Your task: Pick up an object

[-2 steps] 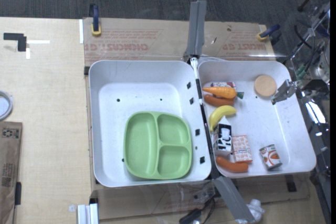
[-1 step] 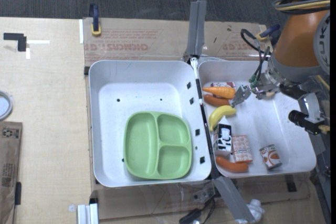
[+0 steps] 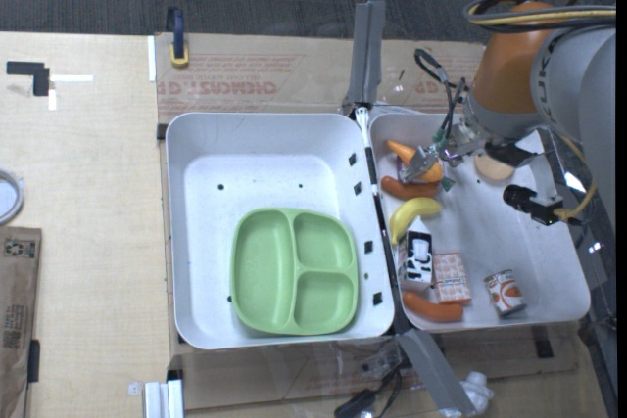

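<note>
The claw (image 3: 431, 159) is down on the orange carrot (image 3: 409, 155); whether it grips I cannot tell; nothing lifted yet; banana (image 3: 413, 212) just below.

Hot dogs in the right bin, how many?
2. One hot dog lies at the near edge of the right bin, below the small cartons. The other hot dog lies farther back, just above the banana, by the gripper. The arm could hide more.
</note>
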Controlling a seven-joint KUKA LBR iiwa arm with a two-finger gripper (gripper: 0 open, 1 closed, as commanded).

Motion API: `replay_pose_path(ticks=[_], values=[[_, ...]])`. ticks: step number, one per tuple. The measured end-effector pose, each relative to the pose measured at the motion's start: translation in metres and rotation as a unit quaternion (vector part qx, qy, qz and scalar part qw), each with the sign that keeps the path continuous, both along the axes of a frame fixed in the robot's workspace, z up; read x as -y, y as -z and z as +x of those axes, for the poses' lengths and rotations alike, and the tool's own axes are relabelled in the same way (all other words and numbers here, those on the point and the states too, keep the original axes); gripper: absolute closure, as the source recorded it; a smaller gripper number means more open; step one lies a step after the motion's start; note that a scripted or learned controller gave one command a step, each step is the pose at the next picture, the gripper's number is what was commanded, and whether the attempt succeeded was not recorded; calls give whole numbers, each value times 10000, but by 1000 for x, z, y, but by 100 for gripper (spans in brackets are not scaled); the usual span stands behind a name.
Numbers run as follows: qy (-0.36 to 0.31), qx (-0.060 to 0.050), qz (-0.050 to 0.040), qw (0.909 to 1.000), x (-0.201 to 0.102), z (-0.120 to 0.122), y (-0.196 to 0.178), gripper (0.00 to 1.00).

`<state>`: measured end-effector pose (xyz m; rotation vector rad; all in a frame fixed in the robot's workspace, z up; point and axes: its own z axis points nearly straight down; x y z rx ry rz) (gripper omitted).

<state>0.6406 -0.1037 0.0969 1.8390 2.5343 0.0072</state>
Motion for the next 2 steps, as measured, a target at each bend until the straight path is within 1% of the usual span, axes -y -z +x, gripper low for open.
replay_pose_path(ticks=[1,2], values=[[12,20,-1,10000,1,1,-10,100],[689,-53,8,9976,-55,19,-105,100]])
